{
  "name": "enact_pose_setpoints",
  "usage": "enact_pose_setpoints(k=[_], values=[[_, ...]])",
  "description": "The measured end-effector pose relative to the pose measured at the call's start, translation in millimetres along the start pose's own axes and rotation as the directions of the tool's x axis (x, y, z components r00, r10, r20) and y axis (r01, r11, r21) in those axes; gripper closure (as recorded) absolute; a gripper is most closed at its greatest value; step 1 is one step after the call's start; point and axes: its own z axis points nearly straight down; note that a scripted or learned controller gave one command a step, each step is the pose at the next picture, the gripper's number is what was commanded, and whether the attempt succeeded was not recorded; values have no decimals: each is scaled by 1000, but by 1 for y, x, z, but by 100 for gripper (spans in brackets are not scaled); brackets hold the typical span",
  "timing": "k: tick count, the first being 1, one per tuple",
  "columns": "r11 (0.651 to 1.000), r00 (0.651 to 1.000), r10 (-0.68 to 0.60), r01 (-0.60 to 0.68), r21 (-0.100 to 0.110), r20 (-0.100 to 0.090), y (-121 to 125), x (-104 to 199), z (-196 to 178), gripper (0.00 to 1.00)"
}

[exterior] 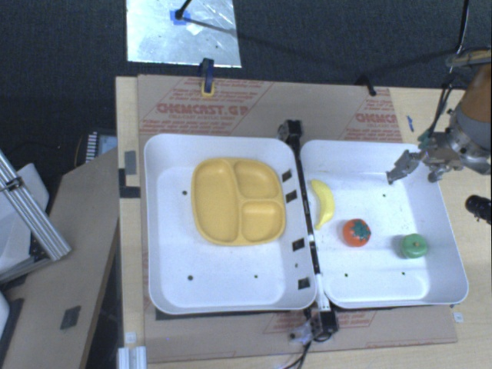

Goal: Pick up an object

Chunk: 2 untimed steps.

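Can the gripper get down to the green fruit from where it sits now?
Probably yes. The gripper hangs over the right bin's far right part, and the green fruit lies nearer the camera in that same bin, apart from the tomato, with nothing between them.

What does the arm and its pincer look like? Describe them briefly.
The arm is grey metal with an orange band above the wrist. A thin dark cable runs along its side. It ends in a small grey metal pincer with two slim fingers.
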Motion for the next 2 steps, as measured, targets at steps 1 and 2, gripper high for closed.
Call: enact_pose_setpoints(k=[1, 2], values=[[1000, 1000, -3, 3, -11, 2, 3, 0, -7, 0], [1000, 1000, 0, 0, -7, 2, 3, -1, 56, 0]])
